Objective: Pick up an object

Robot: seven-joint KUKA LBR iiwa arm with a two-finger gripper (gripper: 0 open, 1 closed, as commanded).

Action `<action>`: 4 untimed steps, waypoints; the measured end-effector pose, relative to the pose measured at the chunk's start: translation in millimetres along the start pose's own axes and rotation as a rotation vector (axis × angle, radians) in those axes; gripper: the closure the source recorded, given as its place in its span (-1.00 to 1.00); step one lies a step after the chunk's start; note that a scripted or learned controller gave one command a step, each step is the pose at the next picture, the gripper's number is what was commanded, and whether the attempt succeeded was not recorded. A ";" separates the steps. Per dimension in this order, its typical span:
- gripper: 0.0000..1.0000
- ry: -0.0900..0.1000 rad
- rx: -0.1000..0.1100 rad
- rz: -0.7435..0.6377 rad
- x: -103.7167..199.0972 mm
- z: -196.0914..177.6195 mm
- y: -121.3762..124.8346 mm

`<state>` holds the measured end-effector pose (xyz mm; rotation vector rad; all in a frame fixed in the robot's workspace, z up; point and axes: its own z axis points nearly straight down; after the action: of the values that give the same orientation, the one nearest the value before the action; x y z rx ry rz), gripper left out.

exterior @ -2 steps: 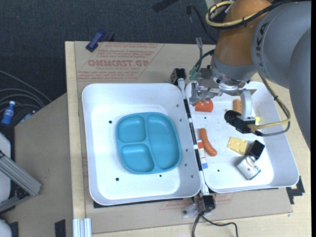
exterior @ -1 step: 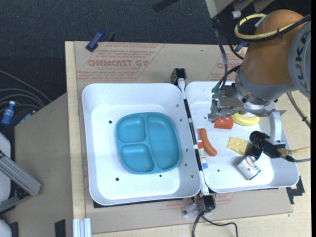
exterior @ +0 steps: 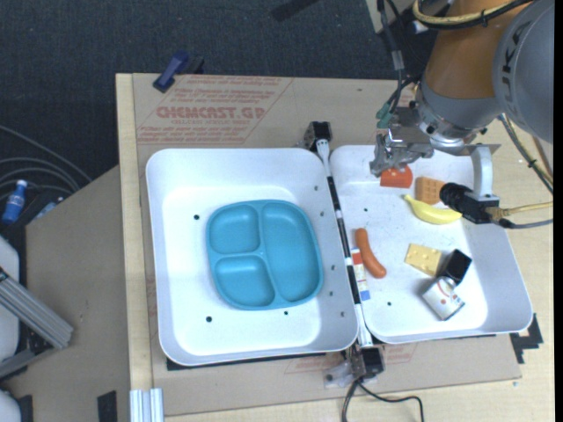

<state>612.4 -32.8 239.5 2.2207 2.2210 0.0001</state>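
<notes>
Orange plastic, a small block (exterior: 397, 178), lies at the far edge of the right bin (exterior: 493, 310), likely scattered there as pick practice. The gripper (exterior: 389, 162) hangs right over it, touching or nearly so; whether it grips the block, I cannot tell.

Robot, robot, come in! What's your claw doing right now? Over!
Gripper low in right bin, right above orange block. Nothing seen between fingers. Banana and cracker close by. Blue plate alone in left bin.
</notes>
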 end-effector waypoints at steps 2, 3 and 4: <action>1.00 0.001 0.003 0.001 -12.5 -31.5 -81.7; 1.00 0.000 0.001 0.001 -33.5 -18.4 -21.4; 1.00 0.002 0.004 0.001 -8.5 -13.1 -120.4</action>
<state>492.0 -41.3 252.6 2.2242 2.2229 -0.0023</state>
